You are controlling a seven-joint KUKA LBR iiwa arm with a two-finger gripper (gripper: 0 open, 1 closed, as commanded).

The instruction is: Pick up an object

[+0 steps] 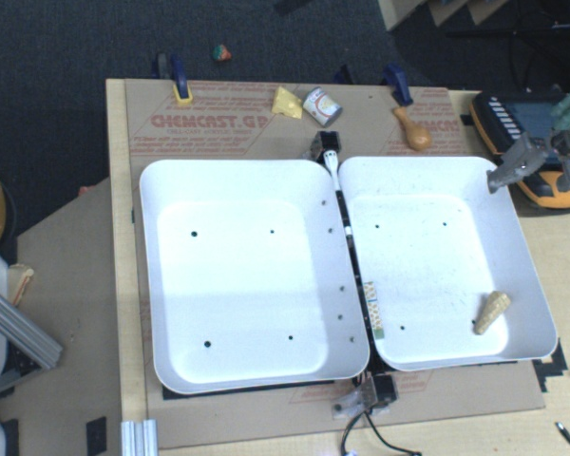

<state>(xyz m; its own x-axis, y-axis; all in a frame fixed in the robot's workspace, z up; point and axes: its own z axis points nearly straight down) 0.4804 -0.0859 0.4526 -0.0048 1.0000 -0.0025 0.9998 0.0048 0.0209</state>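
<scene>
Item: one small tan object (491,313), oblong and rough-looking, lying in the right bin (437,183) near its front right corner, just inside the rim. Its long axis runs on a slant, from lower left to upper right as seen from above. What it is made of is too small to tell. The gripper (513,167) hangs at the right bin's far right corner, above the rim, with nothing visibly in its grasp; how wide it stands I cannot tell, since it is blurred and cut off at the frame's edge. The object therefore lies well apart from the gripper, toward the front of the bench, roughly straight down the bin's right side. The left bin (161,207) holds nothing worth picking. Behind the bins, on the board (218,122): a yellow piece (287,104), a small box (322,106), a tan wooden-looking piece (413,129).
</scene>
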